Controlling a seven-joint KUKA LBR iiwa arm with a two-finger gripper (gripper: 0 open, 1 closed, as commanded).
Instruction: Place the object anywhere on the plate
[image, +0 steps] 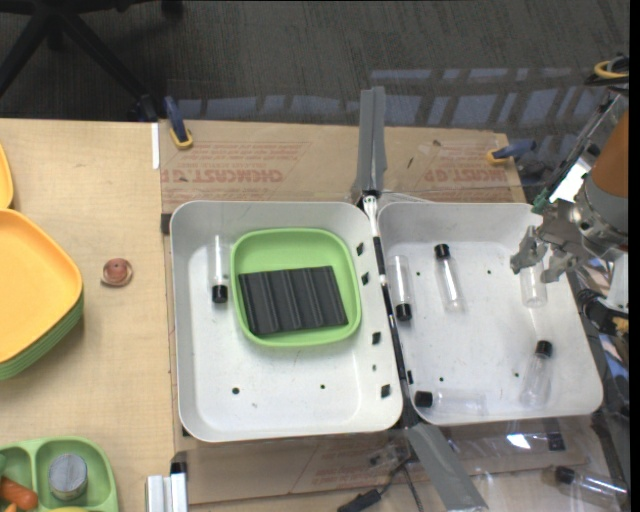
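The green plate lies in the left bin with a black ribbed pad resting on it. My gripper hangs over the right side of the right bin, fingers apart and nothing between them. Just below its fingertips a clear tube lies on the bin floor. Other clear tubes with black caps lie in the right bin: one near the middle, one along the left wall, and one at the front right. One more tube lies left of the plate.
A stack of yellow plates and a small red knob sit on the wooden bench to the left. A green divided tray is at the front left. Clamps hold the cardboard at the back.
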